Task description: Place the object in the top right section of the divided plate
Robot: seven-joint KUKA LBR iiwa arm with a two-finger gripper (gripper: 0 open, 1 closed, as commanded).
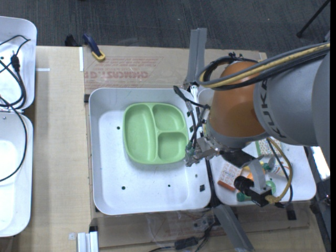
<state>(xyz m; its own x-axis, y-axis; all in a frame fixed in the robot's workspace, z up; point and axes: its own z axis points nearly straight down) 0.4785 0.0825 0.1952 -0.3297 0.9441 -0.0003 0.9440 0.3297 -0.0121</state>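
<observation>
Green divided plate (155, 133) lies in the left bin (105, 156), just left of the pincer (193, 154); pincer state cannot be told.

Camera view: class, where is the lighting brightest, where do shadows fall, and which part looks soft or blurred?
Camera view: brightest on the white bin; soft shadow beneath the arm at that bin's right side; green plate evenly lit and sharp; the arm looks slightly soft.

I work in a robotics lab: my grey arm (294, 98) reaches over a cardboard-covered bench (136, 67) bearing white bins (97, 156), loose black cables (13, 83) trail at the left, and dark carpet (157, 9) lies beyond the far edge.
</observation>
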